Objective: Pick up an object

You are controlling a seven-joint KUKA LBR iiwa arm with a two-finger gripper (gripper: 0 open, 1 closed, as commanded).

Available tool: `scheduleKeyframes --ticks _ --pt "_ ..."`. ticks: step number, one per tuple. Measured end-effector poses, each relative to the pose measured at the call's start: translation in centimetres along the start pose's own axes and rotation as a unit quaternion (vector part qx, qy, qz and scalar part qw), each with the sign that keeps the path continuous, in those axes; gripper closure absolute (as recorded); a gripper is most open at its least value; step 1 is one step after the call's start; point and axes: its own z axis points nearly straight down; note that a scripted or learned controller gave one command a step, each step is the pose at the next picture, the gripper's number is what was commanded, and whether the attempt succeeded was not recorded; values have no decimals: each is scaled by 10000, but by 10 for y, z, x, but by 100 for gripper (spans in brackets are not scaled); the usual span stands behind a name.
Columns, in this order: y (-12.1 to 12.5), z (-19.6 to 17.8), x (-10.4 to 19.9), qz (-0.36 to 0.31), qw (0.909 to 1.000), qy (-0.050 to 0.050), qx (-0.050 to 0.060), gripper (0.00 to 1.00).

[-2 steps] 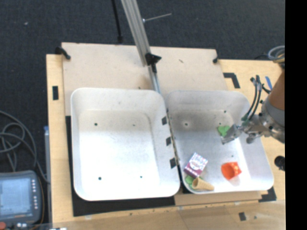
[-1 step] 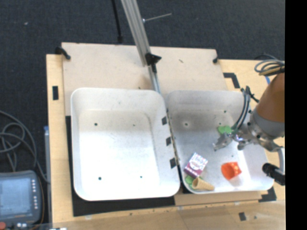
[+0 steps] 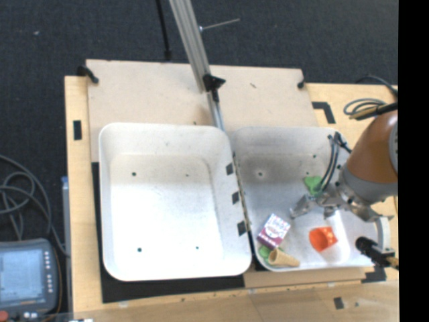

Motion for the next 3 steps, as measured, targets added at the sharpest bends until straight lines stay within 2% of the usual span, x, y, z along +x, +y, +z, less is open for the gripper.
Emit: scheduleKeyframes --ticks 1,2,3 --pt "2 -13 0 36 10000 1 -36 100" --pt "7 -77 -5 -32 10000 -5 -46 100" --pt "6 -124 -14 -27 10000 -6 -42 100"
